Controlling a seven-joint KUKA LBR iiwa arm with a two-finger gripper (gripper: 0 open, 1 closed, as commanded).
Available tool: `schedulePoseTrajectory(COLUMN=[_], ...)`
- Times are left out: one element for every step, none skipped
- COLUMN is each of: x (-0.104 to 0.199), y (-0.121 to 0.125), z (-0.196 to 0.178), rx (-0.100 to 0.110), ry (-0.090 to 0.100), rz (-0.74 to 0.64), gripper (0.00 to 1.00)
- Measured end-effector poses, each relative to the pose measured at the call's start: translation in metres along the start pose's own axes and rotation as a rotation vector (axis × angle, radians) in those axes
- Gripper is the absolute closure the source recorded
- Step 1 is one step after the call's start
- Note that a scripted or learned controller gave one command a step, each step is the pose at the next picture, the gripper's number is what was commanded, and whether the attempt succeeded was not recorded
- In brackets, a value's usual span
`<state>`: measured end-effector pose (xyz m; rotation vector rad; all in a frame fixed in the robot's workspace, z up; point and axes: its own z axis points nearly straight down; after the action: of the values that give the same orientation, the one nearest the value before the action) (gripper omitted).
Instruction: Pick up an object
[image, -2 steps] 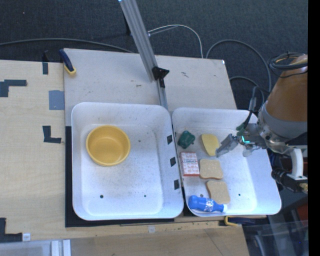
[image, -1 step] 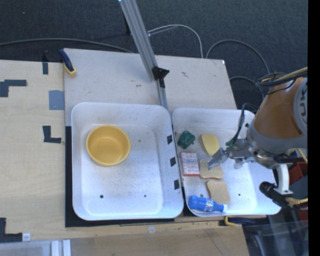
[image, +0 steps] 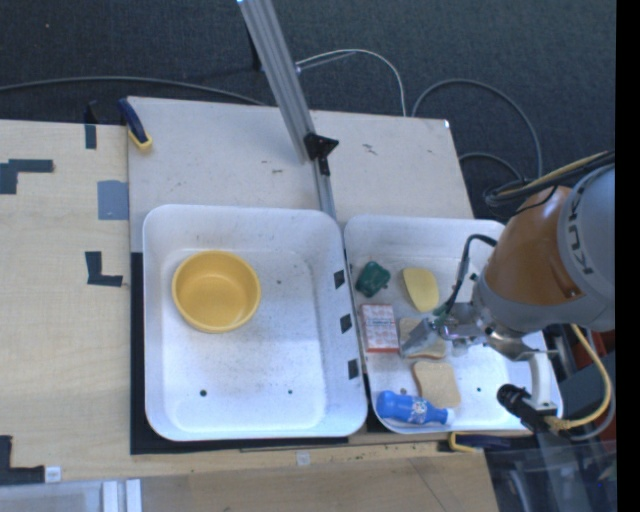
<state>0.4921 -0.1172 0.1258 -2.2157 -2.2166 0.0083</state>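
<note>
The likeliest target is the flat tan, bread-like slice (image: 424, 339) lying near the middle of the right-hand shallow white bin (image: 400, 228), because the two-finger gripper (image: 440, 328) is down right at its right edge, touching or nearly so. Whether the jaws are wide, narrow or closed on anything cannot be told from this slant; nothing is plainly seen between them. Just beside the slice on its left lies a small red-and-white printed packet (image: 378, 327); above it sit a pale yellow rounded piece (image: 421, 288) and a dark green lump (image: 373, 278); below it are a second tan square slice (image: 436, 383) and a blue-and-white bottle (image: 412, 408) at the bin's near edge. To grasp well, the fingers should probably straddle the slice's narrow sides, press low against the bin floor, and keep clear of the packet so only one thing lifts. The left-hand white bin (image: 160, 300) holds a yellow plastic bowl (image: 216, 290), well apart.
</note>
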Motion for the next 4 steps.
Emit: schedulePoseTrajectory(x=[-0.001,0.000,0.001,-0.002], y=[0.001,0.001,0.003,0.003], z=[0.037,0.026,-0.016,-0.079], rx=[-0.011,-0.009,-0.011,-0.013], ry=[-0.004,-0.002,-0.002,-0.003], rz=[0.001,-0.001,-0.001,-0.001], gripper=[0.00,1.00,1.00,1.00])
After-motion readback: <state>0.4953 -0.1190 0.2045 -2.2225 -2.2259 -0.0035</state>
